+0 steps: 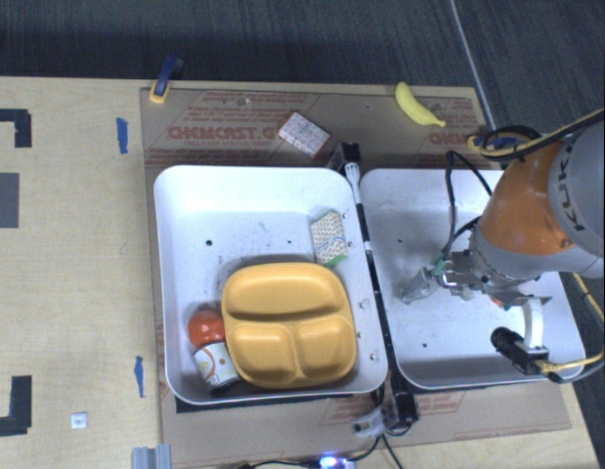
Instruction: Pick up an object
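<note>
In the left bin lies a yellow divided tray, taking up its near half. A red-topped round object and a small white cup-like item sit at the tray's left. A patterned packet leans against the bin's right wall. My gripper is low in the right bin, near its left-middle floor, pointing left from the orange-banded wrist. I see nothing between its fingers.
Behind the bins, on the cardboard, rest a small patterned box and a yellow banana. A blue clamp holds the cardboard's far left corner. Cables loop over the arm at the right.
</note>
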Controlling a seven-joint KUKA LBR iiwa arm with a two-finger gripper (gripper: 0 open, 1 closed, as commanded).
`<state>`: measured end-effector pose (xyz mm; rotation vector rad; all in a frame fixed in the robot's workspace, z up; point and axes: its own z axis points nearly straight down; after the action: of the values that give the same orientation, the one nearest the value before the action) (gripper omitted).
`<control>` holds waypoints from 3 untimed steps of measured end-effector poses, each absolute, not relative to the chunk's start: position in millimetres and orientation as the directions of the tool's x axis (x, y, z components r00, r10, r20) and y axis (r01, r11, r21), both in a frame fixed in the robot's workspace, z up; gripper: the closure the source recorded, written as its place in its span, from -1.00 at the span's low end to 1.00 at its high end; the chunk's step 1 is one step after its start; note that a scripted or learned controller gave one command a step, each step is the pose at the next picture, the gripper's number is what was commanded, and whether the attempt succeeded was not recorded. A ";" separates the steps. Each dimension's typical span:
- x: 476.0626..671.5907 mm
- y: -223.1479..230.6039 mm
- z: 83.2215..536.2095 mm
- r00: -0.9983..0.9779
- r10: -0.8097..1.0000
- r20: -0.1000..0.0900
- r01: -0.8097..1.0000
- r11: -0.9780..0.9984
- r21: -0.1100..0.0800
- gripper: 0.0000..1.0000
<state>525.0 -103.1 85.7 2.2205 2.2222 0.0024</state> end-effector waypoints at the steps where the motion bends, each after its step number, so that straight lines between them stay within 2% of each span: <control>1: 532.3 -93.6 85.6 0.000 1.000 -0.002 1.000 0.000 0.004 -1.00; 2: 559.1 -92.6 85.6 0.000 1.000 -0.001 1.000 0.000 0.003 -1.00; 3: 528.2 -92.7 85.9 0.000 1.000 0.000 1.000 0.000 0.002 -1.00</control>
<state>528.2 -92.7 85.9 2.2200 2.2204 0.0027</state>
